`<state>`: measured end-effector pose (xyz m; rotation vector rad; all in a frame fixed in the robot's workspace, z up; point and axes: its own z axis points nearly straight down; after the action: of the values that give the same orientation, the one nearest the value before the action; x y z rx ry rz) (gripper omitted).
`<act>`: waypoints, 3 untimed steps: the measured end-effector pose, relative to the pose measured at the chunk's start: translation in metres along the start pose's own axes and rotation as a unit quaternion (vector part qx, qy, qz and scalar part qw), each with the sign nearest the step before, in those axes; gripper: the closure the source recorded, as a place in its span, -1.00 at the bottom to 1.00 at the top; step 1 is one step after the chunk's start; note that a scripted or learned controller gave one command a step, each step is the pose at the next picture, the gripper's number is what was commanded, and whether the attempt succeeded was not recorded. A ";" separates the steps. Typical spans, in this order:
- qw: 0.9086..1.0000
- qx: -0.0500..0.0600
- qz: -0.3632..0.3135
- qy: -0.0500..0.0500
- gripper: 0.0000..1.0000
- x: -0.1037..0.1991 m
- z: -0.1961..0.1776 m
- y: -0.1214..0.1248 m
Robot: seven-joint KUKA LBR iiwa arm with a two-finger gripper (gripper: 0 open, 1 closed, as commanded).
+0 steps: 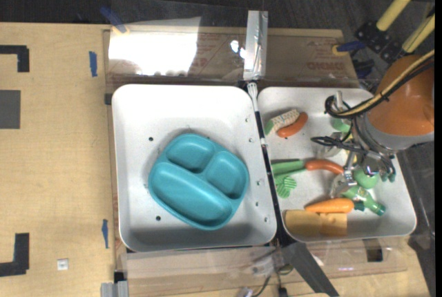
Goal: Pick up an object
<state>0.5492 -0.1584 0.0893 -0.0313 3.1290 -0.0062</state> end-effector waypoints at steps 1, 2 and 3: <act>1.000 -0.002 0.000 -0.001 -1.00 -0.050 0.001 0.025; 1.000 -0.001 -0.016 0.000 -1.00 -0.006 0.000 0.044; 1.000 -0.002 -0.005 0.000 -1.00 0.059 -0.001 0.053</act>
<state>0.4888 -0.1063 0.0897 -0.0469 3.1286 -0.0013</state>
